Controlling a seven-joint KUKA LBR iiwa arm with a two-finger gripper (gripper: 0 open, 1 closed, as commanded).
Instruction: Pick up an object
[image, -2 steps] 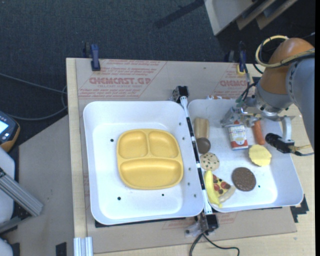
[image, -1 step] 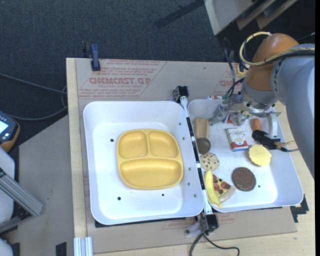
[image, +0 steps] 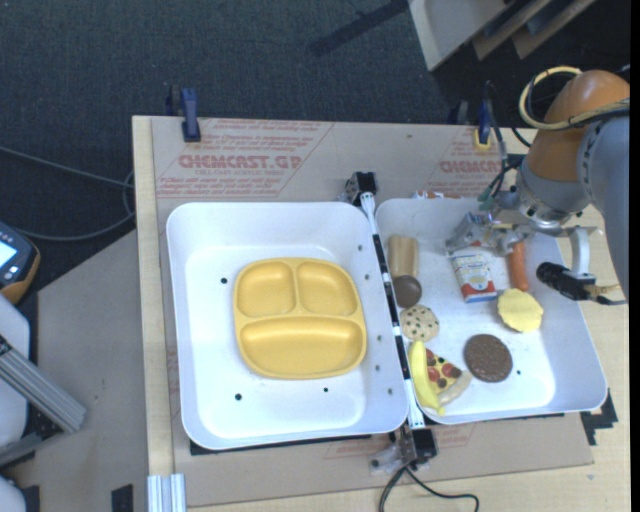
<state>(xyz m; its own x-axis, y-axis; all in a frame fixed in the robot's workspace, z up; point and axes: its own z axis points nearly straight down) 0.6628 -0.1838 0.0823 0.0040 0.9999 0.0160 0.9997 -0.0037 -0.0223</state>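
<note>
While my arm reaches in from the right, my pincer (image: 487, 232) hangs over the far part of the right bin (image: 560, 375); whether it stands apart or together I cannot tell from this slant; just on the near side of it lies a small white carton (image: 473, 276) with red and blue print, so close that I cannot tell if we touch; an orange carrot (image: 517, 266) lies just beside the carton on its right, and a yellow lemon-like lump (image: 521, 311) sits nearer the front; along the bin's left wall run a tan cylinder (image: 403, 255), a brown round piece (image: 407, 291), a chip cookie (image: 419, 323), then a banana (image: 421, 378) with a pizza slice (image: 450, 375) touching it; a dark brown disc (image: 488, 357) lies between the pizza slice and the lemon-like lump; the left bin (image: 200, 385) holds a yellow divided plate (image: 300, 317) near its middle; both bins sit side by side on the desk (image: 150, 300).
</note>
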